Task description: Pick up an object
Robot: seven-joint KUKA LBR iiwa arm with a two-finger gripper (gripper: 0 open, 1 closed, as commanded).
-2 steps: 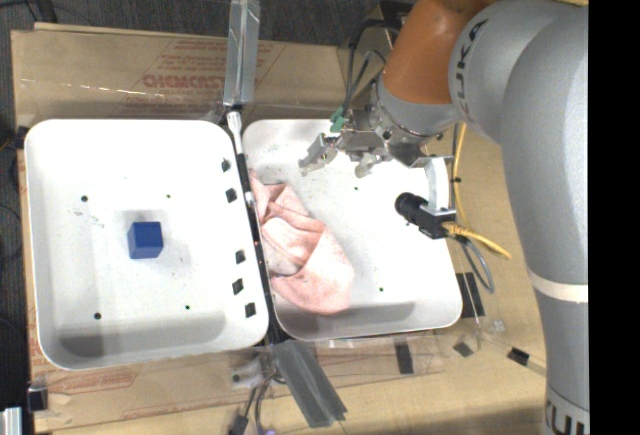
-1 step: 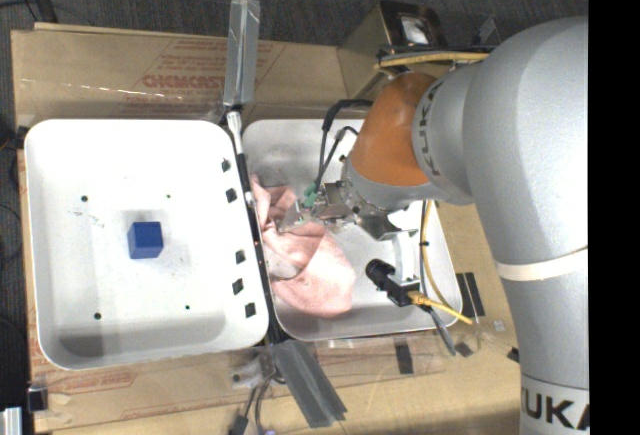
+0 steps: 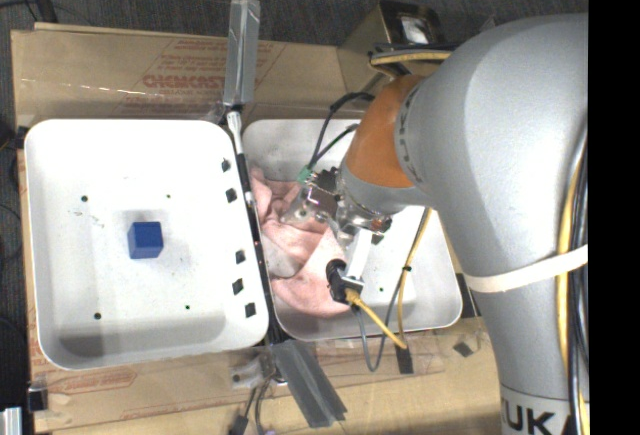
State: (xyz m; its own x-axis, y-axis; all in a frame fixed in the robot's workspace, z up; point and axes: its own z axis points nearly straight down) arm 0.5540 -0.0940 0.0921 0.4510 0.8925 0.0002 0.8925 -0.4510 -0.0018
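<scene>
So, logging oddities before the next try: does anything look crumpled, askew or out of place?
The pink cloth lies crumpled in the right bin, bunched against its left wall under the arm. The blue block in the left bin sits flat.

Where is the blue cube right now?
The blue cube sits alone on the floor of the left bin, slightly left of its middle, well apart from the pink cloth and the gripper in the right bin.

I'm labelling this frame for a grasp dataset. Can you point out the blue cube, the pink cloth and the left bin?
blue cube (image 3: pixel 146 239): camera view, top face.
pink cloth (image 3: pixel 300 288): camera view, lower fold.
left bin (image 3: pixel 120 135): camera view, upper rim.
</scene>
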